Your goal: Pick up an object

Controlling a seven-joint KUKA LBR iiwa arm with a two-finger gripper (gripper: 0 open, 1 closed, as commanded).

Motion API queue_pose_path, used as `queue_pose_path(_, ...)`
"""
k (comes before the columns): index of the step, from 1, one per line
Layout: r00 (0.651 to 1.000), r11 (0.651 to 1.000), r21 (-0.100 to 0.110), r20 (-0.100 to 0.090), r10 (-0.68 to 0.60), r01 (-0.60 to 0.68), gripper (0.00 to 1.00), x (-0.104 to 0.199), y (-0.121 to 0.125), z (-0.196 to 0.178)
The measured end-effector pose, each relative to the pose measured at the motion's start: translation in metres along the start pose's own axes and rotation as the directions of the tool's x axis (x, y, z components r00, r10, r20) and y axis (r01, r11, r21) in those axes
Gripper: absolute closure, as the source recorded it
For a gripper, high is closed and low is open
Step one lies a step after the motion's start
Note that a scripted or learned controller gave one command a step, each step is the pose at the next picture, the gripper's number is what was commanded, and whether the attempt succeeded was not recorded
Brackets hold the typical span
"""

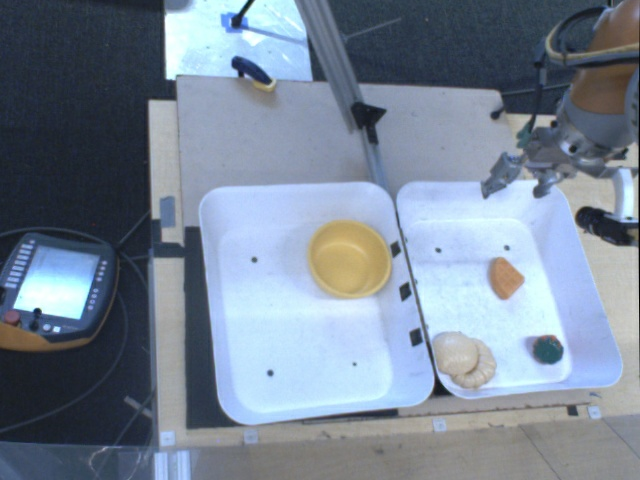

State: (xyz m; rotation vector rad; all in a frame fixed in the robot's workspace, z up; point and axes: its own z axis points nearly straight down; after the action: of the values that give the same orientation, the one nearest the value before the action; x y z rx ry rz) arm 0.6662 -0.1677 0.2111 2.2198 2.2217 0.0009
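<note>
My gripper [518,180] hangs above the far rim of the right bin [585,268], its two fingers spread open with nothing between them. Inside that bin lie an orange wedge-shaped piece [506,277] near the middle, a cream croissant-like piece [463,358] at the near left corner, and a small dark green ball [547,348] at the near right. The orange piece is well below the gripper in the view. A yellow bowl [349,258] sits in the left bin [250,318], towards its far right.
A slanted metal pole [335,53] with a black clamp reaches down to the gap between the bins. A teach pendant [55,290] lies off the bench at the left. A black fitting [605,225] sits just right of the right bin.
</note>
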Motion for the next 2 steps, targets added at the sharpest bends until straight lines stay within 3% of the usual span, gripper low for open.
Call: queue_pose_path(2, 1.000, 1.000, 0.005, -0.001, 0.000, 0.000, 0.00, 0.014, -0.001, 0.116)
